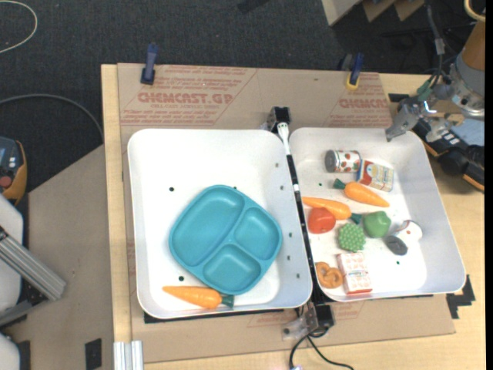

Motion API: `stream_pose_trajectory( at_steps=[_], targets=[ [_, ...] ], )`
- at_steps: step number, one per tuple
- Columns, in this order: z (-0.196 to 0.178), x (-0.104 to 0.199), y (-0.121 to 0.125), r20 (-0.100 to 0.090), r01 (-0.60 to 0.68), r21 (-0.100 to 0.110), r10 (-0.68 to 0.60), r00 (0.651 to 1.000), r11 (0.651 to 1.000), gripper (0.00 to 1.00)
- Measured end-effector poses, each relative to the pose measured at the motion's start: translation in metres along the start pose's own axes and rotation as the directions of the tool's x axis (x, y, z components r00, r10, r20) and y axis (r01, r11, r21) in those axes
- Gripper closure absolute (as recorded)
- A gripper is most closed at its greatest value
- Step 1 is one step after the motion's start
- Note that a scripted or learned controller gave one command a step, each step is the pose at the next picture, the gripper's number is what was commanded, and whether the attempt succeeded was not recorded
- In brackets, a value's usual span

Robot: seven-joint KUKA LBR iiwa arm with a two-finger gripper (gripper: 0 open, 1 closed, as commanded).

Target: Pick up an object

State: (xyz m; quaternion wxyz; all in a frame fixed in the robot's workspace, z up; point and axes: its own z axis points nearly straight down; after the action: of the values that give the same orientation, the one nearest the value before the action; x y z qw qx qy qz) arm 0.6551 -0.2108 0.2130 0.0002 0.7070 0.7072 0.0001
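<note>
My gripper [413,123] hangs over the back right corner of the right bin [439,206], open with nothing between its fingers. In that bin lie a small can [341,160], a red-and-white carton [376,174], two orange carrots [366,194] [327,205], a red tomato [320,220], a bumpy green piece [352,237], a green pepper [377,223], a grey-and-white piece [400,239], a pretzel [329,274] and a small box [354,273]. The can and carton lie nearest the gripper, in front of it and to its left.
The left bin [154,168] holds a blue divided plate [225,239] and a carrot [196,296] at its front edge. Blue clamps [149,64] [354,69] grip the board's back edge. A black bracket [280,119] stands between the bins at the back.
</note>
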Motion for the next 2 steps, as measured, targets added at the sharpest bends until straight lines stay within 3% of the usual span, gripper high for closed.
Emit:
stream_pose_trajectory(
  at_steps=[1,2],
  targets=[
    [-0.198,0.050,-0.045,0.004,0.005,-0.021,-0.005,1.000,1.000,0.00],
    [-0.333,0.126,-0.075,0.001,0.009,-0.021,-0.009,1.000,1.000,0.00]
  ],
)
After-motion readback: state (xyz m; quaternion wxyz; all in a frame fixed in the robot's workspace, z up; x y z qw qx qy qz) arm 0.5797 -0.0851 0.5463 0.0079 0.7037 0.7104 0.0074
